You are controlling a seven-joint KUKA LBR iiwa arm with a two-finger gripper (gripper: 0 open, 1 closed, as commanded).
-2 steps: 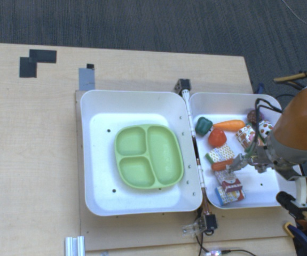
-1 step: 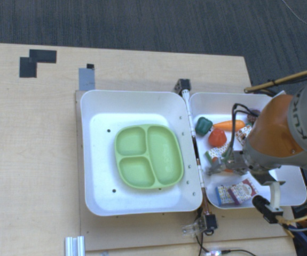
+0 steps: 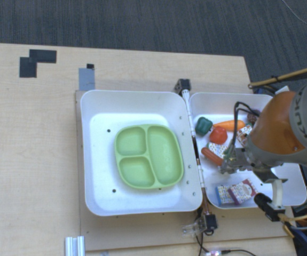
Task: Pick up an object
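Observation:
My gripper (image 3: 229, 163) hangs low over the middle of the right bin (image 3: 297, 192), below the orange-banded wrist. Just to its left lies a reddish sausage-shaped toy (image 3: 211, 155), touching or nearly touching it. A red toy (image 3: 218, 136) sits a little further back, with an orange carrot-like piece (image 3: 229, 125) and a teal toy (image 3: 203, 125) behind it. Near the bin's front lies a small printed packet (image 3: 235, 192). The arm hides part of the bin's right half.
The left bin (image 3: 97, 143) holds a light green divided plate (image 3: 149, 156). A ridge (image 3: 193, 143) separates the two bins. Cables and a clamp (image 3: 204, 225) lie at the bench's front edge. A black handle (image 3: 265, 206) sticks out below the arm.

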